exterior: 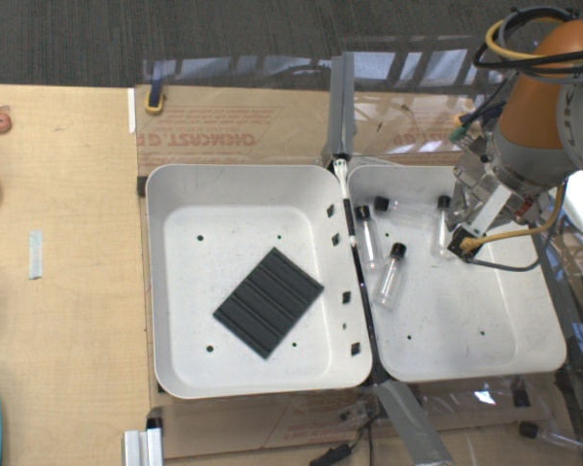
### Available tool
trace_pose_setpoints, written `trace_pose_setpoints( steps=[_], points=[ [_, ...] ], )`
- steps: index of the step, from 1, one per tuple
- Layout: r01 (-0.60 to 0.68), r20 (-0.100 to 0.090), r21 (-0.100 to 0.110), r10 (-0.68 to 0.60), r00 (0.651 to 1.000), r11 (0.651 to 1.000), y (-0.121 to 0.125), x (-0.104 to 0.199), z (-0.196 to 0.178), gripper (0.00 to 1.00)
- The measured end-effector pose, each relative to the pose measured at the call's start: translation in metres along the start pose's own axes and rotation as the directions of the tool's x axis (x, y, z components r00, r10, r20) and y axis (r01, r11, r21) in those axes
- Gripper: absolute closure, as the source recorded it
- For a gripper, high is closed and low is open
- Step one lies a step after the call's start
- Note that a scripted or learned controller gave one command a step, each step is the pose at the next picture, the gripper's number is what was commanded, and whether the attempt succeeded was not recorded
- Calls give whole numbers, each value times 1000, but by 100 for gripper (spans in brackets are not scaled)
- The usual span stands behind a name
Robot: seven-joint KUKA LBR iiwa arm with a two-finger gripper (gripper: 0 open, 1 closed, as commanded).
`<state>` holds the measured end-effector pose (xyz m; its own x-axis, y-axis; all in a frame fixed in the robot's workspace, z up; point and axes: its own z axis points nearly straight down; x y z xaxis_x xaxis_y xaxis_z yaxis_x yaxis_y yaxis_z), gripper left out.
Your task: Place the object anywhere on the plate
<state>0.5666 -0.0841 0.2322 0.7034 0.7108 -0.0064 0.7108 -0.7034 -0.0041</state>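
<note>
The clear black-capped vial (390,273) lies tilted in the right bin (466,357), near the end effector (463,214) and to its left, and looks light, rigid, slick and apt to roll, so it is best gripped across mid-body; I cannot tell whether the end effector is open or holding anything.

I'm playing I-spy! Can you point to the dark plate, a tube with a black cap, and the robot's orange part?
dark plate (269,301), camera view, middle of its ribbed top.
tube (388,276), camera view, its clear body.
orange band (556,54), camera view, its upper side.
</note>
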Motion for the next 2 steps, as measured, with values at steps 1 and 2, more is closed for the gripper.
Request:
trace_pose_setpoints(
  steps=[1,2],
  points=[
    [325,-2,-4,-325,946,946,6,3,-36,100],
    [622,0,-6,-622,783,783,-6,-50,-100,100]
  ],
)
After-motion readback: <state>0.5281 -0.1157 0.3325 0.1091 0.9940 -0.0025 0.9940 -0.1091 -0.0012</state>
